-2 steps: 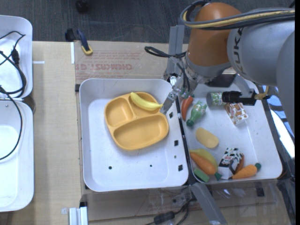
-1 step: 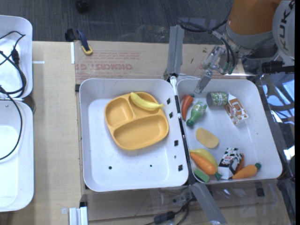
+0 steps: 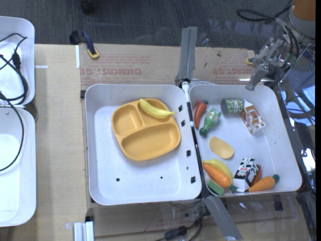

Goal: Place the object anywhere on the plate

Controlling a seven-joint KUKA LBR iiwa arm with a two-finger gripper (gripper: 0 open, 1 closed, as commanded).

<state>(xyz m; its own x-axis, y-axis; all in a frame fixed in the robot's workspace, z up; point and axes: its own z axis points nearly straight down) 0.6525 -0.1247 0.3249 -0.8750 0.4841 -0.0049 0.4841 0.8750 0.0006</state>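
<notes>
Nearest the lens, along the right white bin's (image 3: 287, 134) front wall, lie an orange toy carrot (image 3: 217, 173), a small black-and-white milk carton (image 3: 245, 174) and a second carrot (image 3: 262, 184). Farther back sit a pale yellow disc (image 3: 221, 147), a green toy bottle (image 3: 210, 121), a red pepper (image 3: 199, 113), a green can (image 3: 232, 105) and a brown-and-white carton (image 3: 252, 119). Over in the left white bin (image 3: 100, 154), the yellow toy banana (image 3: 156, 109) rests on the back rim of the yellow three-compartment plastic plate (image 3: 145, 129). Above the right bin's far corner hangs the two-finger gripper (image 3: 257, 73), fingers spread, gripping nothing.

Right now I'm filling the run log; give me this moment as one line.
gripper: above right bin's far edge, holding nothing | banana: on yellow plate, far rim | left bin: holds plate
</notes>
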